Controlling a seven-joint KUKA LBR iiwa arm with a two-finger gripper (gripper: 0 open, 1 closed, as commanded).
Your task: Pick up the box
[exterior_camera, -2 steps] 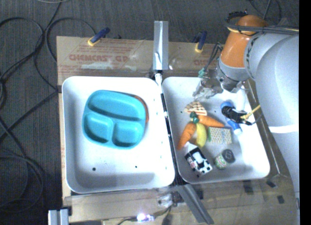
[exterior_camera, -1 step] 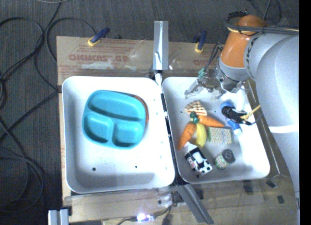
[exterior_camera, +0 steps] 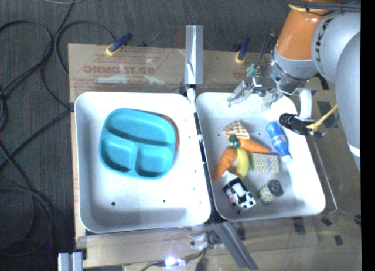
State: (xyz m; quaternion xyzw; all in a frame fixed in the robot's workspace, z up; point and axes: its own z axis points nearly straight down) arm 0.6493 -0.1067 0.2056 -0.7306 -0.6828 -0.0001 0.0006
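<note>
Currently the gripper hangs with fingers spread and nothing between them, over the far edge of the right bin. Box, small, black-and-white printed card, lies at the bin's near edge, well apart, long axis slanted. Smooth plastic carrots lie between.

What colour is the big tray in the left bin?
Bright blue. The tray shows clearly in the camera view, lying in the white bin.

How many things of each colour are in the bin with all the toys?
Orange: 2, carrots
Blue: 1, bottle
Yellow: 1, banana
Black and white: 1, box
Other: 3, wafer, patterned block, can
Total: 8
</note>
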